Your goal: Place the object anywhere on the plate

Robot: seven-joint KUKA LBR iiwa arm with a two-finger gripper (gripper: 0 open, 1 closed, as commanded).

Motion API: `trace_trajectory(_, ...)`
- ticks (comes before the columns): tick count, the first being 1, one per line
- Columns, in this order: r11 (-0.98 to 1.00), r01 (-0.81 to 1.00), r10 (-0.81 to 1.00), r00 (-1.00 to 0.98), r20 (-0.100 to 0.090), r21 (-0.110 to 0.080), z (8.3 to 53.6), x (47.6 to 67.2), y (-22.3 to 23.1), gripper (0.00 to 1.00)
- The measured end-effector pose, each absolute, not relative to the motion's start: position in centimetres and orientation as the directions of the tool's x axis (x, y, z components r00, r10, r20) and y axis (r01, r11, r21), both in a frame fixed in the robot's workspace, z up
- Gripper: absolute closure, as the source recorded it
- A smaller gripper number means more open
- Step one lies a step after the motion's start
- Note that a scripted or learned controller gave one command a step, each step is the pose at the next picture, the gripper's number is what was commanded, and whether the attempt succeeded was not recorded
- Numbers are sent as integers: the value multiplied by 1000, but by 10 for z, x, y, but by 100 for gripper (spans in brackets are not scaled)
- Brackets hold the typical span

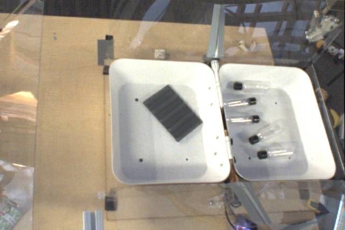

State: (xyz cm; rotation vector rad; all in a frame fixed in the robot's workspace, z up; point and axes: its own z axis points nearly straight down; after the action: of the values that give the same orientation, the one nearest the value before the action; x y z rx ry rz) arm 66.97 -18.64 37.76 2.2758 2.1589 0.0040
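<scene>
on the wooden table (64, 132), the left white bin (121, 169) holds a dark ribbed plate (172, 112), lying flat and turned at a slant. the right white bin (318, 167) holds five clear, black-capped vials (249, 101), scattered in a loose column, apart from the plate.

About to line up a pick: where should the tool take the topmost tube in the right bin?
Take the topmost tube at mid-body, coming straight down, fingers closing across its width. It lies flat, nearly left-right, black cap at its left end, and apart from the next tube.
</scene>
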Motion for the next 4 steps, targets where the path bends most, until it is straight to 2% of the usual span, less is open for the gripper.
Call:
trace_trajectory(1, 284, 959, 959, -284, -2, 5, 248, 648, -183, 100)
trace_trajectory(2, 199, 980, 980, -199, -4, 6, 291, 670, -199, 100)
trace_trajectory(3, 294, 956, 956, -294, -2, 4, 244, 669, -204, 100)
trace_trajectory(4, 161, 987, 987, -161, -3, 6, 285, 670, -205, 100)
